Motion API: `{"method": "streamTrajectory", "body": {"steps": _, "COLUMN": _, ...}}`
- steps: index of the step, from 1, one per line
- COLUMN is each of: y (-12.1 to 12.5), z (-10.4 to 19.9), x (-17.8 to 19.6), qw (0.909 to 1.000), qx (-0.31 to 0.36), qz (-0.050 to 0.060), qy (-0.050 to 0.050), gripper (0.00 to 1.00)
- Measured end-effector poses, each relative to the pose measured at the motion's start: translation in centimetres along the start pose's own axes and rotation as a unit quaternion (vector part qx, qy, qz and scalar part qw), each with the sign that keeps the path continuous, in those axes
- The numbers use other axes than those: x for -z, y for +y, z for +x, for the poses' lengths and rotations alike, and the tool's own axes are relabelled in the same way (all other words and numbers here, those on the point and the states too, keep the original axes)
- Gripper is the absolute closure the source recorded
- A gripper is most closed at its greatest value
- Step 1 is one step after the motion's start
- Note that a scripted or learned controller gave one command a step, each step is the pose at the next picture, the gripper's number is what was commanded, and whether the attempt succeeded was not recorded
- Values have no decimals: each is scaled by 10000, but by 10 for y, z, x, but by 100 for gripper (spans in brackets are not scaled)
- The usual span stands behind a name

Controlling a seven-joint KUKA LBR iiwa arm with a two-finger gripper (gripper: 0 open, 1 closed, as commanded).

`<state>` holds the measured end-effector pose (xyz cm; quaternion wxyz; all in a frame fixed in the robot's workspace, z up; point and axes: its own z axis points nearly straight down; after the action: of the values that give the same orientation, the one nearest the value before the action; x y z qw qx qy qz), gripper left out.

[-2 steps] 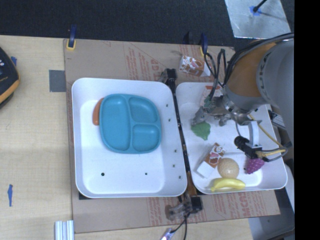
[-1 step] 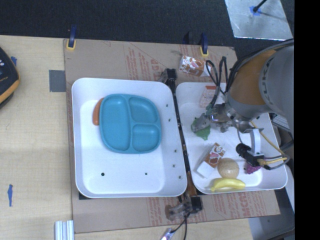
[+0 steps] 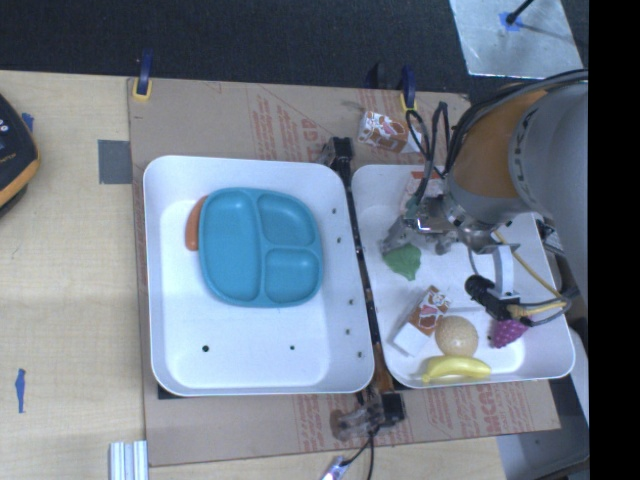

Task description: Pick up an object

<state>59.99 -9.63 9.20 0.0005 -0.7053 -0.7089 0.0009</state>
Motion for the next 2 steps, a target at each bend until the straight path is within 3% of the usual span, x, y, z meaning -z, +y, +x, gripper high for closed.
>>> {"method": "streamTrajectory", "body": {"steps": 1, "y": -20, "z": -2, "x": -1, "qw": 10000, "qx": 1, "qz": 13, "qy": -2, "gripper": 0}}
{"method": "streamTrajectory", "body": {"steps": 2, "y": -20, "z": -2, "x": 10, "qw": 10000, "qx": 8, "qz": 20, "qy": -3, "gripper": 100}}
